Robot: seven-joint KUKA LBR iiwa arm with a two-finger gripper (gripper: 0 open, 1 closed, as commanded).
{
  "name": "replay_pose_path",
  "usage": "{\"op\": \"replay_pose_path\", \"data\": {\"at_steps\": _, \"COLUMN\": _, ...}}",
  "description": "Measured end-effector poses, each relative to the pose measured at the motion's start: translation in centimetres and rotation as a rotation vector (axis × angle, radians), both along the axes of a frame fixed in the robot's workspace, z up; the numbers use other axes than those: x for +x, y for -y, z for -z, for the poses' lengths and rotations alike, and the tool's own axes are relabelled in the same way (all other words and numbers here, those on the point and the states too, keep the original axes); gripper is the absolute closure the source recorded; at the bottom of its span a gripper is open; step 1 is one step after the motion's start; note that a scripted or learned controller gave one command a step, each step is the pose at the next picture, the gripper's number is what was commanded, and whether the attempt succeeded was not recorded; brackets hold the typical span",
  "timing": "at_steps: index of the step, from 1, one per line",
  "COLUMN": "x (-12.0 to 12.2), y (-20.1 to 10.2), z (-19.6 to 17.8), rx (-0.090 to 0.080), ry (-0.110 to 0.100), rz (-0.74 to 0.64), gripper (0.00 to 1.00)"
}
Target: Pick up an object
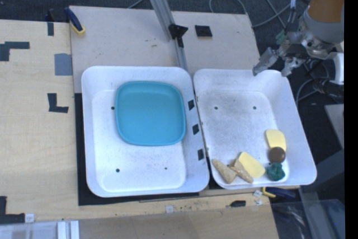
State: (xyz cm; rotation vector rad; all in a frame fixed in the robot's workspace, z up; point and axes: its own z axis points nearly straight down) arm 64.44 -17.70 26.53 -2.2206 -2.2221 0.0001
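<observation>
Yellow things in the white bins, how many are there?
2. One yellow piece lies by the right bin's right wall; the other yellow piece sits near its front edge, beside tan bits. Nothing seems hidden.

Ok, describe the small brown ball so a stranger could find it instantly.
Look in the right-hand white bin, at its near right corner where the small items cluster. The brown ball sits between the pale yellow block behind it and the teal lump in front. It is the only round, dark brown piece there.
</observation>
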Motion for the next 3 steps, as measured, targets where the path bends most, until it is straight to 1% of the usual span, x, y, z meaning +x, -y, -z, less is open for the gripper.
{"op": "replay_pose_path", "data": {"at_steps": 1, "x": -0.5, "y": 0.0, "z": 6.2, "rx": 0.001, "ry": -0.005, "rz": 0.0, "gripper": 0.0}}
{"op": "replay_pose_path", "data": {"at_steps": 2, "x": -1.2, "y": 0.8, "z": 11.9, "rx": 0.001, "ry": -0.005, "rz": 0.001, "gripper": 0.0}}
{"op": "replay_pose_path", "data": {"at_steps": 3, "x": -1.3, "y": 0.7, "z": 17.2, "rx": 0.001, "ry": -0.005, "rz": 0.0, "gripper": 0.0}}
